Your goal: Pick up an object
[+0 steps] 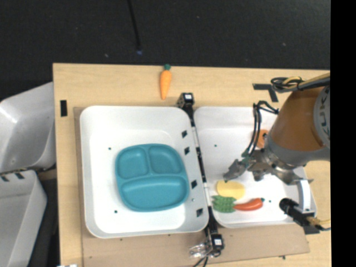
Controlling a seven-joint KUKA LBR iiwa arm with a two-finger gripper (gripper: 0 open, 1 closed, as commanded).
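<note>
In the right bin (225,132) lie a yellow piece (231,189), a green leafy piece (223,203) and a red pepper (248,204), all near the bin's front left corner. My gripper (236,170) hangs just above and behind the yellow piece, low in the bin. The orange-banded wrist (297,124) rises behind it to the right. Nothing shows between the fingers. An orange bit (262,136) peeks out by the wrist, mostly hidden.
The left bin (94,149) holds a blue divided plate (151,176). A toy carrot (165,82) lies on the wooden bench behind the bins. Black clips run along the divider between the bins (194,149). Cables hang by the arm.
</note>
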